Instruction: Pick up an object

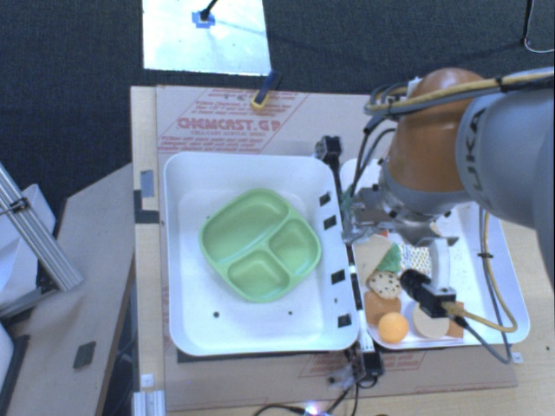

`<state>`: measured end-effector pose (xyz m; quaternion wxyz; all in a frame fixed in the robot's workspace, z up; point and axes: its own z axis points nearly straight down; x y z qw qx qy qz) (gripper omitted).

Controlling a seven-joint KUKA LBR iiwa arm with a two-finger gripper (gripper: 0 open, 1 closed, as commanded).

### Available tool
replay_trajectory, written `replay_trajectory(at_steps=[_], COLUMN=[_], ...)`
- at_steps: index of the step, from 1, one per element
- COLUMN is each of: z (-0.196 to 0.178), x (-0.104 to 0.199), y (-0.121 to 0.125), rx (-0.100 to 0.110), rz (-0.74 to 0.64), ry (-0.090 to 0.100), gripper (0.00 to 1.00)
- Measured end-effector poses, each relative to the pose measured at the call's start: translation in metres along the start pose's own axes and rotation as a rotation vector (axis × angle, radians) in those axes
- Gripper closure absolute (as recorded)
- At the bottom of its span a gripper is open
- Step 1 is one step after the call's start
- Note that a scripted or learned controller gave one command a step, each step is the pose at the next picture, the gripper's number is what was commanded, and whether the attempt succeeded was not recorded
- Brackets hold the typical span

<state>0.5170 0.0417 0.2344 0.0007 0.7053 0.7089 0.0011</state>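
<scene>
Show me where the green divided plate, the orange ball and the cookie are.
green divided plate (260,245), camera view, on the ridge where its compartments meet.
orange ball (393,327), camera view, middle of its top.
cookie (383,284), camera view, centre of its speckled face.

- A light wooden bench (104,232) is seen across the middle and lower part of the frame, set over dark carpet.
- A clear sheet printed with red lettering (230,120) is laid flat on it, upper centre.
- Two shallow white bins are set on that sheet side by side: the left bin (186,319) at centre, the right bin (512,293) at lower right.
- A small yellow-and-blue object (264,92) is rested at the sheet's top edge.
- A small grey tab (85,354) is spotted on the bench at lower left.
</scene>
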Motion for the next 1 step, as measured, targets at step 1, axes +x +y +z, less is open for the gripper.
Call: replay_trajectory(at_steps=[1], z=[0.0023], x=[0.0015], y=[-0.0037], rx=[0.002], rz=[0.000], ry=[-0.001], gripper=[1.00])
